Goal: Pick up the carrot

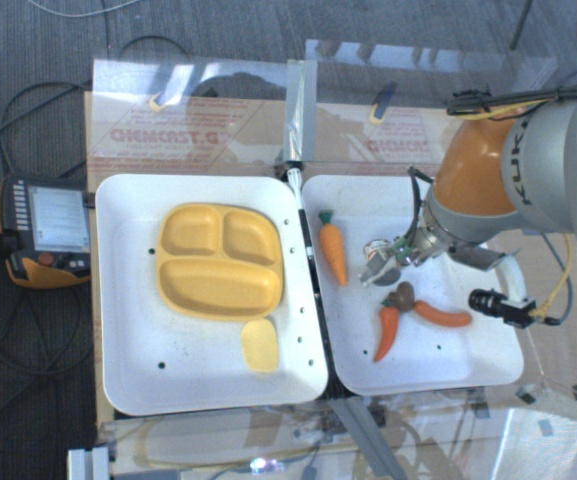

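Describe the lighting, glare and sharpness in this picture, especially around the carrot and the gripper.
Camera view: even, soft overhead light, with faint shadows beside the carrot and the yellow tray. Glare streaks the clear plastic sheet behind the bins. The white right bin is bright but not blown out. The whole frame is slightly soft, and the gripper is too blurred to resolve.

arm (548, 168): "KU" of a brand name, dark letters on grey shell | cardboard sheet (168, 133) beyond the bins' far edges: faint red print, illegible
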Controlling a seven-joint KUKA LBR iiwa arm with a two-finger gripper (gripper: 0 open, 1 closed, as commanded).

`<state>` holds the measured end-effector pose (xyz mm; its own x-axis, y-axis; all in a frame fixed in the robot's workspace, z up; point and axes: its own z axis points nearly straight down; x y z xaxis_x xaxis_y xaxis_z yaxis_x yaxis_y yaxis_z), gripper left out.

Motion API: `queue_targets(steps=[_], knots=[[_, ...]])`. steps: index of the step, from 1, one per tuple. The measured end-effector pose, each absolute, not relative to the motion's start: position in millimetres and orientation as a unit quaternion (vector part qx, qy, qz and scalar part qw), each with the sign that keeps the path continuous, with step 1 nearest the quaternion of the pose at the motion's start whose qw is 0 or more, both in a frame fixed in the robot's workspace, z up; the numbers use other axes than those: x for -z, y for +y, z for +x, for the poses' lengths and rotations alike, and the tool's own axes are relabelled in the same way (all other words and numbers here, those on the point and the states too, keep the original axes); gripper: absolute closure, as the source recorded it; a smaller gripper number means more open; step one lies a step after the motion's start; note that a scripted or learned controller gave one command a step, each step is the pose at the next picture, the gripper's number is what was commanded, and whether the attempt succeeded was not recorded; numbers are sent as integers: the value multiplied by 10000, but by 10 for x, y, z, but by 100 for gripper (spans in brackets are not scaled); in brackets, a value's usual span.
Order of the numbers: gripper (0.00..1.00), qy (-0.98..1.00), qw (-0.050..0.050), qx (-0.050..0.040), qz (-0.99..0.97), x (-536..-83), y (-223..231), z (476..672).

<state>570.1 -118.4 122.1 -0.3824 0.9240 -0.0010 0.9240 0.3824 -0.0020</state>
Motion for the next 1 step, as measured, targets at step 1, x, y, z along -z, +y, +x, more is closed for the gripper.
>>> queue_targets(steps=[1], knots=[[0, -8315, 1, -3, -5555, -1223, -1178, 5704]])
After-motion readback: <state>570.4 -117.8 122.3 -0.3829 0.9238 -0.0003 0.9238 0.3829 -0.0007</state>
